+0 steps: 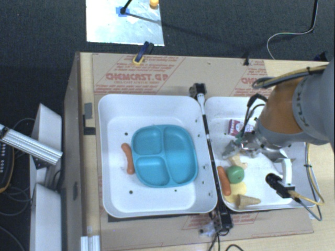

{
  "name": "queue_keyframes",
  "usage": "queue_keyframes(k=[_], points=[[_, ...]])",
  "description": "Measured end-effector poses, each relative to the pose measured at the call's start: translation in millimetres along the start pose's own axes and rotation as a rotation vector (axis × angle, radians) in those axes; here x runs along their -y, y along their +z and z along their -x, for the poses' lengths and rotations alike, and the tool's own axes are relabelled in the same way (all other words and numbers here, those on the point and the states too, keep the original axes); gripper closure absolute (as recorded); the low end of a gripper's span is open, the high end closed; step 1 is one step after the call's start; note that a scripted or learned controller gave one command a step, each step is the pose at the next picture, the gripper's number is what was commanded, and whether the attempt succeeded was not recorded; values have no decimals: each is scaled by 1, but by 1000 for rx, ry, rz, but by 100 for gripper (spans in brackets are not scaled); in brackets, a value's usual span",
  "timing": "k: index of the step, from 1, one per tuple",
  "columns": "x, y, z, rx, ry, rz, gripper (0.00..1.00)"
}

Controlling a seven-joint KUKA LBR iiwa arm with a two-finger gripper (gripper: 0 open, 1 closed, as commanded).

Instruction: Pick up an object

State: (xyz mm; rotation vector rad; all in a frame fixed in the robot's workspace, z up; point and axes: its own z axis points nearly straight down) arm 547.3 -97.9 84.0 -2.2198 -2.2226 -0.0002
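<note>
Cone-shaped toy (246,201) sits nearest in the right bin (220,109), green ball (235,174) just behind it; hand (238,146) hovers above, can't tell its grip.

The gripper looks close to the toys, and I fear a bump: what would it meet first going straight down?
Probably the green ball, just below the gripper in the right bin; depth is unclear from this slanted view.

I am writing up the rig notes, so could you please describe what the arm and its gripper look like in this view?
The arm is a thick, rounded grey cylinder with a broad orange band above the wrist. Thin dark cables loop along the band toward the gripper, a small metallic grey assembly too blurred to show finer detail.
</note>
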Motion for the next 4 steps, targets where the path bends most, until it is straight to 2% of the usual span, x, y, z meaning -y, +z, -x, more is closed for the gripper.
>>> queue_keyframes(k=[1,2,3,4], points=[[-70,-1,32,2,-2,3,0],[-122,-1,64,2,-3,4,0],[-83,-1,38,0,-1,2,0],[-84,-12,38,2,-4,5,100]])
